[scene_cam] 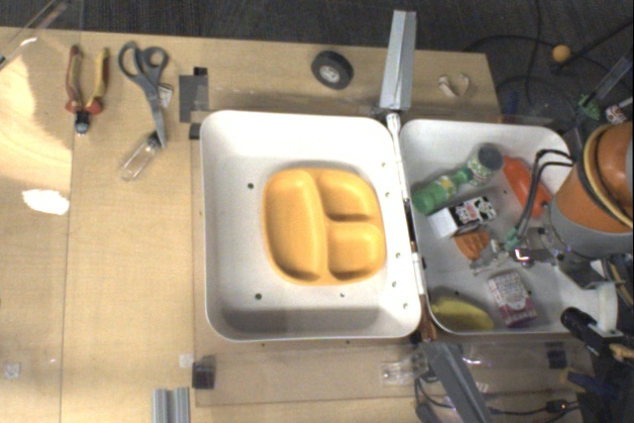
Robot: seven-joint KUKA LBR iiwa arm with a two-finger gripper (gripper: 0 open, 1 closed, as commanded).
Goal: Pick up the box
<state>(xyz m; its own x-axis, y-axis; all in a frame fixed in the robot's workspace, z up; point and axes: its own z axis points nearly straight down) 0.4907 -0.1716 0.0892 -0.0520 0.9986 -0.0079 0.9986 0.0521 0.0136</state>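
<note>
Where the right bin (555,139) sits in the right half of the frame, we see the box (474,211) lying near its middle. It is small, with flat sides, black and white with a bit of red print. A green bottle (441,190) lies just up and left of it, tilted and shiny, very close to the box. Just below the box we see a small orange, crinkly thing (478,243). A red-orange smooth shape (515,181) lies to the upper right, and a round grey cap (488,157) sits above that.

The gripper (519,251) is low in this bin, a little down and right of the box and apart from it. We cannot tell if it is open or shut; it is dark and tangled with wires. It holds nothing that we can see. The grey arm with its orange band (606,175) fills the right edge.

Lower down we see a clear, speckled packet (510,297) and a long yellow, curved thing (461,314).

The left bin (228,213) holds a soft-looking yellow tray (324,221) with three rounded parts.

On the wooden bench (99,263), at the upper left, lie scissors (149,79) and red-handled pliers (84,84). A black tape roll (332,69) sits at the top.
</note>
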